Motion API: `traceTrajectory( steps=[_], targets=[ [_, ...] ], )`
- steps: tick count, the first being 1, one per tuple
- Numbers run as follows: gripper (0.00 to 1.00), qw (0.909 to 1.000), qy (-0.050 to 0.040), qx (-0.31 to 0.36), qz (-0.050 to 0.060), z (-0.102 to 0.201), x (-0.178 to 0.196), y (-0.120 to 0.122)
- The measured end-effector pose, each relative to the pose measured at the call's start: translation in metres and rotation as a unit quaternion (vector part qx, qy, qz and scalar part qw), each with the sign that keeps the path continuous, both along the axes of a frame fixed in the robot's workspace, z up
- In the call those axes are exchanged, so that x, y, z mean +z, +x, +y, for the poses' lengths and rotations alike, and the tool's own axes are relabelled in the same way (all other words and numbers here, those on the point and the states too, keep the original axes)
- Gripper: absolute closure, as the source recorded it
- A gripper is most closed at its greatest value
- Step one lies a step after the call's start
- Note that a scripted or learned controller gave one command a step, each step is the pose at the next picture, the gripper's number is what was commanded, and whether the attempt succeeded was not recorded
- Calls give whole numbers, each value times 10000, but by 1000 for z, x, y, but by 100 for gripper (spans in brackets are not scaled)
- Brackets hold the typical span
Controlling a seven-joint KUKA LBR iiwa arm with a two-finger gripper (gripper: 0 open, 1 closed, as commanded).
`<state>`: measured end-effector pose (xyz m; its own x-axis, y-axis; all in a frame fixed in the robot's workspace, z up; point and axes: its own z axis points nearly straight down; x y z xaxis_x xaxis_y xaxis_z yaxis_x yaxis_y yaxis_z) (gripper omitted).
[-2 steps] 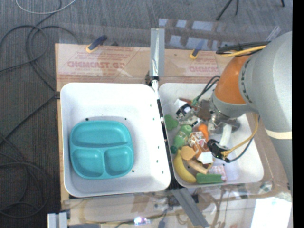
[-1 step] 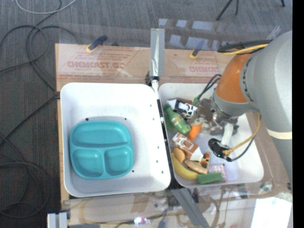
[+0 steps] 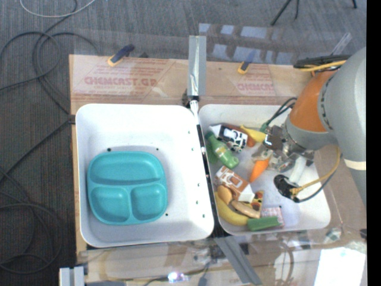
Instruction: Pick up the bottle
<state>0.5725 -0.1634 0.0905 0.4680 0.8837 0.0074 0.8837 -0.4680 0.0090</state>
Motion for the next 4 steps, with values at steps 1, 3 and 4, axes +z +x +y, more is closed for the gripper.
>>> traceTrajectory(
  steps=[1,3,4],
  targets=[
    [100,9971,-26,-759,72,79,137,66],
    [100,9865,-21,-1632,86,260,98,67],
    [100,9870,-61,-1601,104,259,106,66]
  ],
)
